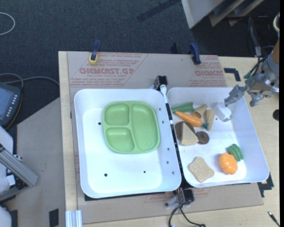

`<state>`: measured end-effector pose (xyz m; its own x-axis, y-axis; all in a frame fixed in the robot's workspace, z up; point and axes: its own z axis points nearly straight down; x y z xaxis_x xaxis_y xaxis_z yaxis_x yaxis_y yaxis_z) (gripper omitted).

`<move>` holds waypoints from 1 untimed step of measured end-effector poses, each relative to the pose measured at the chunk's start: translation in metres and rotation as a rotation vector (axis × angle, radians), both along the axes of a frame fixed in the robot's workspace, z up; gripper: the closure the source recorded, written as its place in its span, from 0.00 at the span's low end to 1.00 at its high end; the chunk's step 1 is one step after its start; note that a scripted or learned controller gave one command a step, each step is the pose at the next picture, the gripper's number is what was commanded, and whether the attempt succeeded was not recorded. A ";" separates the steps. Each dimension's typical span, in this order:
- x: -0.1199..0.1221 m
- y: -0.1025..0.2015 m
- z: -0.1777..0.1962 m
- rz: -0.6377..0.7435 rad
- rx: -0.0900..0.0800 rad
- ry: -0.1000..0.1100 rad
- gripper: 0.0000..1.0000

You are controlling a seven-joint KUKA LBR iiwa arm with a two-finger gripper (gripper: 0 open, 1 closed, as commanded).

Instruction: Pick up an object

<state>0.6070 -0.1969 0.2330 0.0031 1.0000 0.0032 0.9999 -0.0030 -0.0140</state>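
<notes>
Table carries two bins; the left bin has a green tray, the right bin holds the food. Gripper sits at the right bin's 12 o'clock, next to the carrot; whether it's open, can't tell. Best to centre over one separate piece, like the orange at 5 o'clock.

Dark blue-grey carpet floor runs all around the bench, whose top is brownish board with red lettering. Above the bench, a white cabinet corner. Left of it, a dark screen with cables.
</notes>
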 end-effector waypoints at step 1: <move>0.003 0.000 0.008 0.003 -0.003 -0.014 0.00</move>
